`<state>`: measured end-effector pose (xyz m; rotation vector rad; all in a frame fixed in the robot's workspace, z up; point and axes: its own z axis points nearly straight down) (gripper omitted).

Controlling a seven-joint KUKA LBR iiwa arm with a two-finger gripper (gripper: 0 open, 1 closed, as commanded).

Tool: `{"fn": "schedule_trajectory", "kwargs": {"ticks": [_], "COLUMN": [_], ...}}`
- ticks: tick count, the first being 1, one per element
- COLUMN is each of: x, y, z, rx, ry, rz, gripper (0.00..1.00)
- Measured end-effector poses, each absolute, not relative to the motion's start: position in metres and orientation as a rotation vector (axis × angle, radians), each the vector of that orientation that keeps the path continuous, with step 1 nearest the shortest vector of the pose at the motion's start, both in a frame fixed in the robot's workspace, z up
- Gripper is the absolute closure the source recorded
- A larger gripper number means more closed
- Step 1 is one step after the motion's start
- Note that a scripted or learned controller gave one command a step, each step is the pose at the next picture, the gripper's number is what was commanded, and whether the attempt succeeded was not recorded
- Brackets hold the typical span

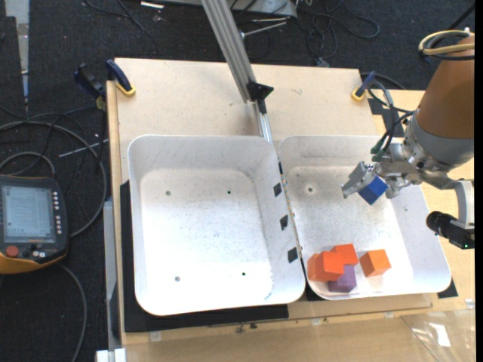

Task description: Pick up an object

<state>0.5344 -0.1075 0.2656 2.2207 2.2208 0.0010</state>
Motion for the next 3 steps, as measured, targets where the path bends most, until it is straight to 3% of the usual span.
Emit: {"fn": "schedule_trajectory", "kwargs": {"ticks": [1, 2, 3], "x": [0.602, 0.602, 0.642], "y": [-0.182, -0.202, -0.166], "z": [0.294, 0.092, 0.096], "rx": [2.219, 2.223, 2.212], "ry": [2.211, 2.22, 2.224], "rz": [0.001, -0.002, 0.003], "gripper": [0.0, 0.0, 0.0]}}
